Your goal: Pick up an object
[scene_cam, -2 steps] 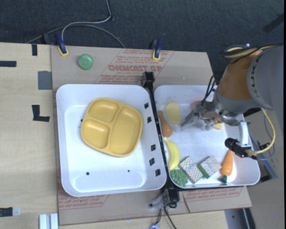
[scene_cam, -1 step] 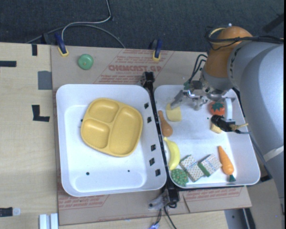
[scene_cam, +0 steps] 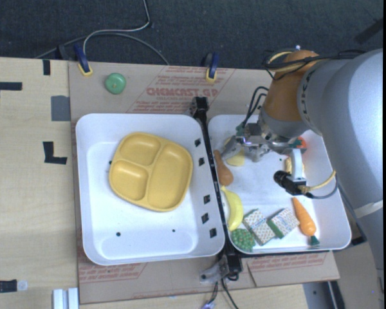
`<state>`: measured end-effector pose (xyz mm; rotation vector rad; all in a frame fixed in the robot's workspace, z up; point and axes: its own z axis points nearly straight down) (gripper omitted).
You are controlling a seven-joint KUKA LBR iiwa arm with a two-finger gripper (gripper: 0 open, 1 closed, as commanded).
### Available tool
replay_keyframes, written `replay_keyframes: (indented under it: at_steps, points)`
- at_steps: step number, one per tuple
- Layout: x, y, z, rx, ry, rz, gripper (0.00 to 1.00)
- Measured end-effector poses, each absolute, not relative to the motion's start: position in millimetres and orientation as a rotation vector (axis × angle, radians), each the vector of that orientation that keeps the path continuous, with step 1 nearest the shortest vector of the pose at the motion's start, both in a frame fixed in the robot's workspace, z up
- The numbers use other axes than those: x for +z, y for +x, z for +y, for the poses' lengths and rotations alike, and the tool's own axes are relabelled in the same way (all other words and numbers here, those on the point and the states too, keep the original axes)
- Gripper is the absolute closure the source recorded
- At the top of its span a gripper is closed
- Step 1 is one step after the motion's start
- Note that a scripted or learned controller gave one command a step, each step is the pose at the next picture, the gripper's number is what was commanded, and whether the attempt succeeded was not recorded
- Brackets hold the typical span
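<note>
Hovering low over right shallow white bin (scene_cam: 328, 192), tool (scene_cam: 244, 143) sits at upper left corner, just above small pale yellow rounded toy piece (scene_cam: 237, 160). Tool state: cannot tell. Judged target: that piece, touching brown oval toy (scene_cam: 224, 174). Likely light, rigid plastic, smooth, prone to slipping; pinch across narrow middle. Yellow divided plastic plate (scene_cam: 150, 171) in left bin (scene_cam: 96, 237) untouched.

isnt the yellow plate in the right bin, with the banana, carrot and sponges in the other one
Not quite. The camera view shows the yellow plate in the left bin. The banana, carrot and sponges lie in the other one, the right bin.
</note>
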<state>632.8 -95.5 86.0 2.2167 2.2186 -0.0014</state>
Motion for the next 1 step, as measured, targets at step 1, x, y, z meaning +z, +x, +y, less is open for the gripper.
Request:
replay_keyframes:
  at_steps: [1]
  points:
    - [85.8, 669.3, -122.7, 0.003, 2.217, 2.221, 0.00]
